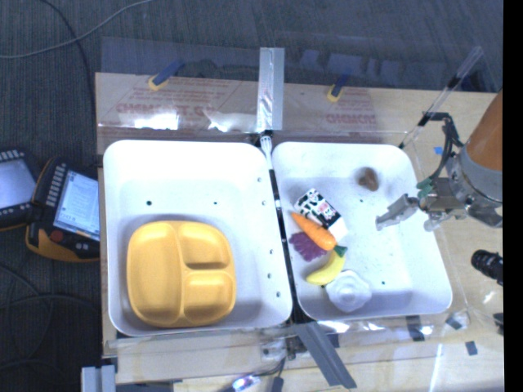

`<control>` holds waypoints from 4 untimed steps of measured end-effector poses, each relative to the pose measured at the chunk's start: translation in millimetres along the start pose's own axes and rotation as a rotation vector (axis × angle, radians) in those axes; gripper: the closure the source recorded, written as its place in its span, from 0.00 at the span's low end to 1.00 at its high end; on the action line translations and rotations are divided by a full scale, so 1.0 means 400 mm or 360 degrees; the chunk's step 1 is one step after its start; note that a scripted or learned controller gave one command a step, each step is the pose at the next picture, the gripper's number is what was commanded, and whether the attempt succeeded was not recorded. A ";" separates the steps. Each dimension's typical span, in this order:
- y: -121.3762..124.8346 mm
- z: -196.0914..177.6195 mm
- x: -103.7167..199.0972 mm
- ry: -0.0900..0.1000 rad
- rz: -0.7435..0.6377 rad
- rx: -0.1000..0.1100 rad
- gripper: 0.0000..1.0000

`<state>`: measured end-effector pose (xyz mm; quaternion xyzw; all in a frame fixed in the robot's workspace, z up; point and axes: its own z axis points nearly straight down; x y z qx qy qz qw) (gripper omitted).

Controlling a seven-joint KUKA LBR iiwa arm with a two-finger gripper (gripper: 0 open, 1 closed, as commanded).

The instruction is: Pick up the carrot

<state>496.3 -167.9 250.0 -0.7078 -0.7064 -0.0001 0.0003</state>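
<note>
The carrot (315, 230) is lying in the right bin (409, 296), partly overlapping a purple item (306, 247). The gripper (395, 211) is hovering right of it; its finger state is too blurred to tell.

A light wooden bench (114, 104) with two shallow white plastic bins, left (122, 178) and right (425, 251), side by side.

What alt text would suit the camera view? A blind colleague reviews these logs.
A robot gripper hovers over the right bin, apart from the carrot, which lies among a banana, a purple toy and a small carton. The left bin holds a yellow tray.
</note>
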 end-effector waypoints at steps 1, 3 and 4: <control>0.046 0.115 0.193 0.0000 -0.0167 0.0002 0.00; 0.159 0.371 0.167 -0.0003 -0.0302 -0.0028 1.00; 0.000 0.169 0.208 -0.0002 0.0027 0.0003 1.00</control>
